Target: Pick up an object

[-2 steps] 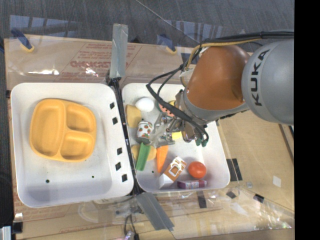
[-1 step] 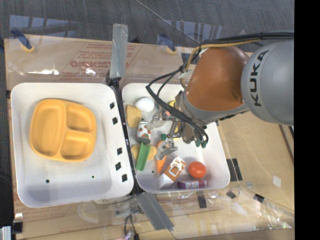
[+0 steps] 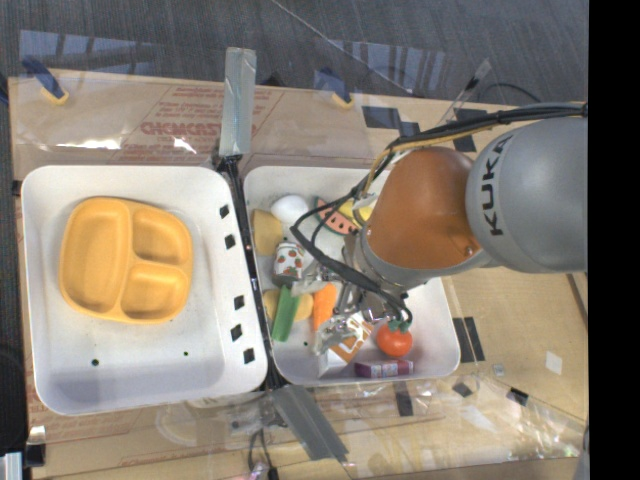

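Observation:
My gripper (image 3: 345,330) reaches down into the right bin (image 3: 440,340), low over a pile of toy food near the bin's front. Beside it lie an orange carrot (image 3: 322,305), a green vegetable piece (image 3: 284,314), a red tomato (image 3: 394,341) and a small purple item (image 3: 380,369). An orange-and-white piece (image 3: 350,345) sits right under the fingers, but contact is unclear. Further back lie a white egg (image 3: 290,208), a spotted cup-like item (image 3: 289,260) and a watermelon slice (image 3: 340,218). The arm's orange band (image 3: 420,211) hides the bin's right half.
The left bin (image 3: 60,368) holds a yellow divided plate (image 3: 125,258). A black divider ridge (image 3: 245,268) separates the two bins. Cables (image 3: 330,258) trail from the wrist over the toys. Cardboard and tape surround the bins.

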Motion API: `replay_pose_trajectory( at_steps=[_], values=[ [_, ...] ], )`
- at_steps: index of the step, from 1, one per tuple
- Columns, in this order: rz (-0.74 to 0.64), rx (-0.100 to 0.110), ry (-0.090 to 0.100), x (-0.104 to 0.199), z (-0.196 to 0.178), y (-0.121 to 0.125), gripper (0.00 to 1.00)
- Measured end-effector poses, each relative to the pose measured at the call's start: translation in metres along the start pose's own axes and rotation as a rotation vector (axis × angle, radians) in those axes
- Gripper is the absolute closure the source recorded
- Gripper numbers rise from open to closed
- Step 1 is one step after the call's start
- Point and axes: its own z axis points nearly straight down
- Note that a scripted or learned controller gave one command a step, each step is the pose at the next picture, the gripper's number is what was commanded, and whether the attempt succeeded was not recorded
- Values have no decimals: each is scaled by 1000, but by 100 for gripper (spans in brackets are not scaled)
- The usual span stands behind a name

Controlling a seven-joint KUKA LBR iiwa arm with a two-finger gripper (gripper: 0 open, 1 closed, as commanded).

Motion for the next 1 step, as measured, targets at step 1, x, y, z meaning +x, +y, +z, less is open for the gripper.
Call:
replay_pose_trajectory(
  at_steps=[1],
  values=[
    [116, 0, -1, -21, 43, -2, 0]
  ],
)
